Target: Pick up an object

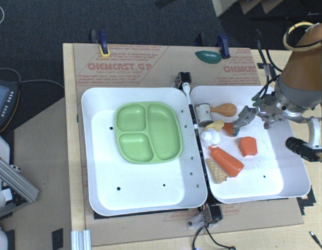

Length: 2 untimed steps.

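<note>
Within right bin (294,184), two orange pieces (248,146)

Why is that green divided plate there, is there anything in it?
Empty. The green plate lies flat in the left bin, all three compartments bare. The toy foods sit in the right bin.

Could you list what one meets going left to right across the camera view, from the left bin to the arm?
Green divided plate in the left bin → white egg-like piece → small orange block → gripper end of the grey and orange arm.
</note>
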Available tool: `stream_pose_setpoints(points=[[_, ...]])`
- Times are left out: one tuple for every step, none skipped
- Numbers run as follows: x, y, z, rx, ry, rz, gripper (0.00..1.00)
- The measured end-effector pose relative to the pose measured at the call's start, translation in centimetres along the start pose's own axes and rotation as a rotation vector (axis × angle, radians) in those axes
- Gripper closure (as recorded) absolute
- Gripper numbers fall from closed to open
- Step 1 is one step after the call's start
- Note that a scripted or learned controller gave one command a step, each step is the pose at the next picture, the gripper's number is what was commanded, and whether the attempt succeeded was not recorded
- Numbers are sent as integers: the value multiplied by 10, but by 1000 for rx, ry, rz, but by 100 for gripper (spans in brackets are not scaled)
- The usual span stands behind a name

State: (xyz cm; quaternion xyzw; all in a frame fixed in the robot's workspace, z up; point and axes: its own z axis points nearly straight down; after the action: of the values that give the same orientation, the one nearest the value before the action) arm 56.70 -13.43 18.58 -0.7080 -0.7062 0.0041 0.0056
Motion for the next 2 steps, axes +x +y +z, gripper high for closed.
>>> stream_pose_setpoints(points=[[0, 3, -8, -14, -2, -3, 0], [6, 1, 37, -9, 0, -3, 0]])
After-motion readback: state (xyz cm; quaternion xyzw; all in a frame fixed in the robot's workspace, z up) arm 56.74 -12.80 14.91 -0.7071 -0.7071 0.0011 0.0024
